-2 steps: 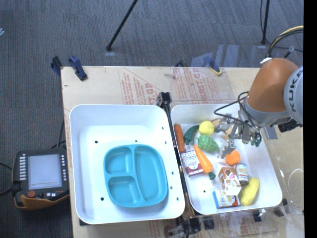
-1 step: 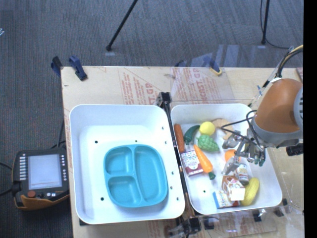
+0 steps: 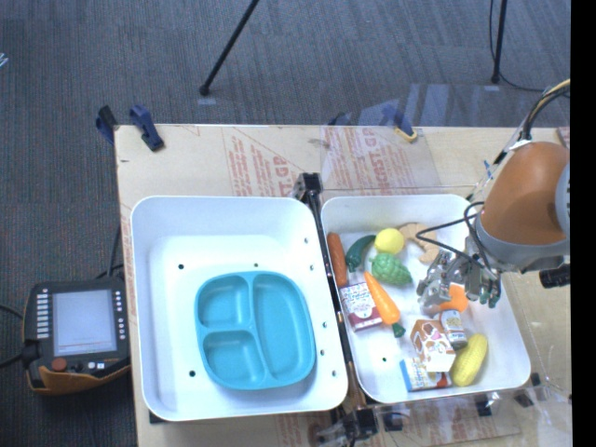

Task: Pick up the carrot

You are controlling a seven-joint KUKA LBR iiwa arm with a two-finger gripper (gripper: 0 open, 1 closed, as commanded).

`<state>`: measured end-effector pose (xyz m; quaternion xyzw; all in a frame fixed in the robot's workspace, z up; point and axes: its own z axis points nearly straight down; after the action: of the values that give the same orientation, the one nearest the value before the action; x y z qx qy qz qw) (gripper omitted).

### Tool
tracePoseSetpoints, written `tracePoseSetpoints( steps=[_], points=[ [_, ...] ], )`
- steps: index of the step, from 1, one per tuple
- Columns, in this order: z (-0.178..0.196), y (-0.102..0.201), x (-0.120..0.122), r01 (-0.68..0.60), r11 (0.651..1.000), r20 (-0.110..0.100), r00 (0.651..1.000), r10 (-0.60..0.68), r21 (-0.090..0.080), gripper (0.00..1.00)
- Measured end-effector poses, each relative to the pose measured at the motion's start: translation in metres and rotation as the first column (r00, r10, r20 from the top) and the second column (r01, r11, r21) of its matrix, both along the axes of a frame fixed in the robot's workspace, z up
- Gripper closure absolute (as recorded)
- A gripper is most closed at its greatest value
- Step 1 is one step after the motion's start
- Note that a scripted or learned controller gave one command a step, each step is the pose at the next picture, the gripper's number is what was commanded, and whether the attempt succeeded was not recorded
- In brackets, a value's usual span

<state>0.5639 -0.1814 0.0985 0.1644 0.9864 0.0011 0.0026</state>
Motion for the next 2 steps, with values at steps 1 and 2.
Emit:
tracePoseSetpoints(
  steps=[1, 2],
  points=[
    [0.0661, 0.1020, 0.0202, -0.077, 0.997, 0.005, 0.997, 0.076, 0.003, 1.00],
    [0.0627, 0.0977, 0.0177, -0.071, 0.997, -0.003, 0.997, 0.071, 0.000, 0.00]
  ],
)
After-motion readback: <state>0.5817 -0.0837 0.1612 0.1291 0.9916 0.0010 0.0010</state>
